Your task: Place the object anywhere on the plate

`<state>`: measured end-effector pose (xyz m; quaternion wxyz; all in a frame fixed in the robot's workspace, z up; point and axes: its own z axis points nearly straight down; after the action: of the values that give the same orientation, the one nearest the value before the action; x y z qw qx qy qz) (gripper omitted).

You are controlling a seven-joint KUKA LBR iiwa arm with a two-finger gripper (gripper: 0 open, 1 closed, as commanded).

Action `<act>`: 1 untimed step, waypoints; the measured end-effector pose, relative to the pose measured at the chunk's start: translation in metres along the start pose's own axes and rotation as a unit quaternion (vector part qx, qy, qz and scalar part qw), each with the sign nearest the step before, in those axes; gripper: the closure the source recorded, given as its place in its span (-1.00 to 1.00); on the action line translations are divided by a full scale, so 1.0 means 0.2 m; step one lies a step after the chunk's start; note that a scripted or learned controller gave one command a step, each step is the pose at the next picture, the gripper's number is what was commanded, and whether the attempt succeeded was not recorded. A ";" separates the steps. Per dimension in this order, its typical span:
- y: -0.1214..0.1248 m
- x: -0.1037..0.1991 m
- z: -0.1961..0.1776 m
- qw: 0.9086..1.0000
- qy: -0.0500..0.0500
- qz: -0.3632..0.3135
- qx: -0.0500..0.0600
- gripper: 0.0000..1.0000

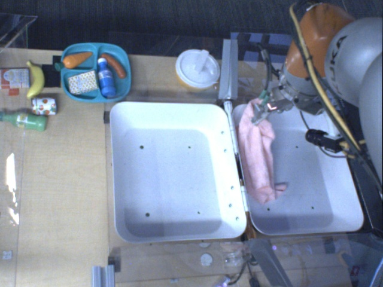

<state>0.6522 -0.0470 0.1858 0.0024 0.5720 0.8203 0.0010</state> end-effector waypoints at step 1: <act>0.01 0.01 -0.20 1.000 0.000 -0.003 0.000 1.00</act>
<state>0.6537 -0.0451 0.2254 0.0021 0.5691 0.8222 0.0014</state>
